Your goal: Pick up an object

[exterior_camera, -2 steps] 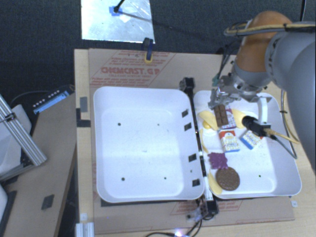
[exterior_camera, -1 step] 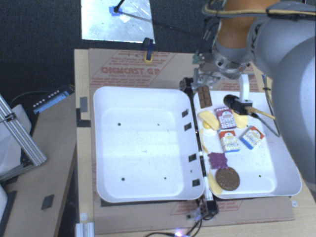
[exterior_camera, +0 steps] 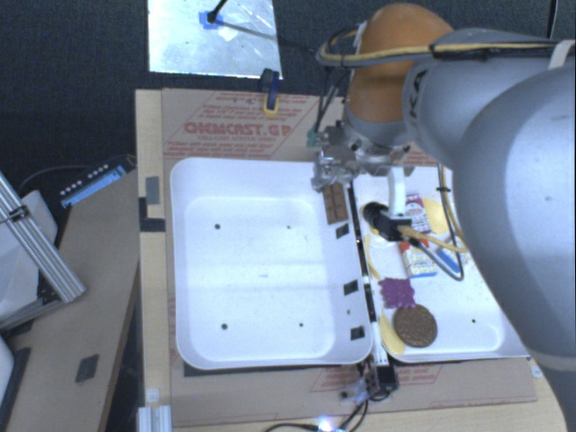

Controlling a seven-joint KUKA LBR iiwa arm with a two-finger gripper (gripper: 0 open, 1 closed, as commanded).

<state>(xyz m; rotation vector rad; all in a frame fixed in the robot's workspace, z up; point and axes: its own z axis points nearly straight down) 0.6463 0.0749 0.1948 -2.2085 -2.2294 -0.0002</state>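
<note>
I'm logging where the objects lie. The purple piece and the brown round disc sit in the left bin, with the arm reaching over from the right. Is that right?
Not quite. The camera view shows the purple piece and the brown round disc in the right bin, not the left bin. The arm does reach over from the right.

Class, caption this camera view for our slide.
KUKA arm's gripper hovers at the divide between two white bins, above clutter including a brown disc.
</note>
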